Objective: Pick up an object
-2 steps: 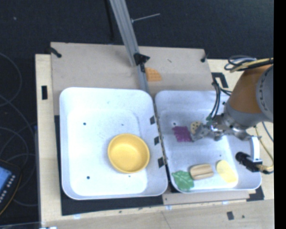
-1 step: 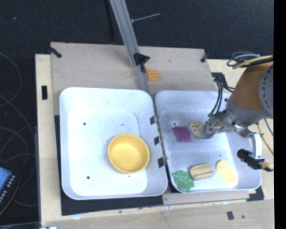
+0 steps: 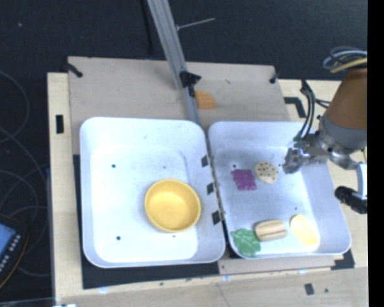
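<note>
The arm reaches in from the right, its gripper [image 3: 293,159] low over the right bin [image 3: 320,190], just beside a tan speckled cookie [image 3: 265,171]. Whether its fingers are open or closed, I can't tell. A purple piece [image 3: 244,180] lies next to the cookie; a bread roll [image 3: 271,229], a yellow lemon [image 3: 304,229] and a green leafy piece [image 3: 246,241] sit along the near edge. The left bin [image 3: 109,146] holds a yellow bowl [image 3: 173,204].

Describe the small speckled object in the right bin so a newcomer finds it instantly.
Start at the right bin, upper half. Beside the pincer lies the speckled piece, right of a purple piece. It alone is round, beige and dark-dotted.
</note>
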You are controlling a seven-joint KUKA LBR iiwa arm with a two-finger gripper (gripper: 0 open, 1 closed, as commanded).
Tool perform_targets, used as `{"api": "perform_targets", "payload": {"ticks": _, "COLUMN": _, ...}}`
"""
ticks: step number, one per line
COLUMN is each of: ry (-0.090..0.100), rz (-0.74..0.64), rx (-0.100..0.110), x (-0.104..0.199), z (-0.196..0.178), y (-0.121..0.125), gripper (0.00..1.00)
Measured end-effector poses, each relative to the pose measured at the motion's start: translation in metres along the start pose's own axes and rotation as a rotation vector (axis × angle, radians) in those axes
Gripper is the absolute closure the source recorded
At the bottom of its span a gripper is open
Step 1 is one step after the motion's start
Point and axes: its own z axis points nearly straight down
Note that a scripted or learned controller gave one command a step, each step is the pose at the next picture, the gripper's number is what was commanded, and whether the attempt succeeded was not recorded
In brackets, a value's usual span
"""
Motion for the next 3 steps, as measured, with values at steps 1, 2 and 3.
{"api": "perform_targets", "payload": {"ticks": 1, "ry": 0.0, "rz": -0.005, "rx": 0.001, "x": 0.007, "z": -0.052, "y": -0.004, "gripper": 1.0}}
{"api": "perform_targets", "payload": {"ticks": 2, "ry": 0.0, "rz": -0.006, "rx": 0.001, "x": 0.006, "z": -0.106, "y": -0.001, "gripper": 1.0}}
{"api": "perform_targets", "payload": {"ticks": 3, "ry": 0.001, "rz": -0.007, "rx": 0.008, "x": 0.059, "z": -0.093, "y": 0.014, "gripper": 1.0}}
